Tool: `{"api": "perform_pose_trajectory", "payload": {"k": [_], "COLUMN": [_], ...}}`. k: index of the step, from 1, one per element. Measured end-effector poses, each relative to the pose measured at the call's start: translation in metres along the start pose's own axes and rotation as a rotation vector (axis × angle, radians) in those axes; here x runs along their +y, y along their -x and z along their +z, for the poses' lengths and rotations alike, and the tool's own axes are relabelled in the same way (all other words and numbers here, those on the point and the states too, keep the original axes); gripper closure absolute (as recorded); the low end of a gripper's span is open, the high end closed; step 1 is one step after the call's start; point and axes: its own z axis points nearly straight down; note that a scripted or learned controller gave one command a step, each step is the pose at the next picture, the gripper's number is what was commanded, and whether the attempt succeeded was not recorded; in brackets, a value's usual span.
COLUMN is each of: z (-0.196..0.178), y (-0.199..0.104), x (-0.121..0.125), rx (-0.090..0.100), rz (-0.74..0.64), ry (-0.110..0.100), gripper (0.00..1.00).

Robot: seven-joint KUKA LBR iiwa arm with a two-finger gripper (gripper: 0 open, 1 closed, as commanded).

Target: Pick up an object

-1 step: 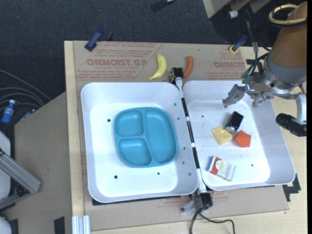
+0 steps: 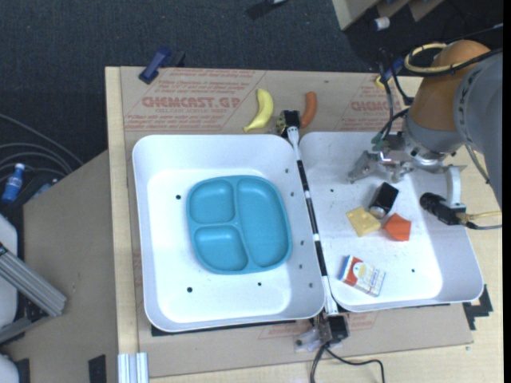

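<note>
The hand hangs low in the right bin, its dark tip just above a yellow wedge and beside an orange block. Whether it is wide or narrow I cannot tell from this slant, and nothing shows held in it.

The yellow wedge lies nearest the hand, near the middle of the right bin, so it is the likely thing to lift. It looks like a small foam or plastic cheese-like piece: pale yellow, matte, with flat faces and one slanted side. It is probably light and somewhat soft, unlikely to break, but its sloping face may slide out of a pinch; taking it across the two parallel flat sides seems safest. The orange block touches or nearly touches it on the right, which could crowd one side of the grasp.

Nearer the front of the same bin lies a small red-and-white carton, flat and well apart from the others. The left bin holds a blue divided plate. On the desk behind the bins lie a banana and an orange sausage-shaped toy.
</note>
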Motion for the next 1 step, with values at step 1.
{"api": "perform_pose_trajectory", "payload": {"k": [1], "z": [-0.0017], "y": [0.0006], "x": [0.0225], "rx": [0.000], "rz": [-0.002], "ry": [0.002], "gripper": [0.00]}}
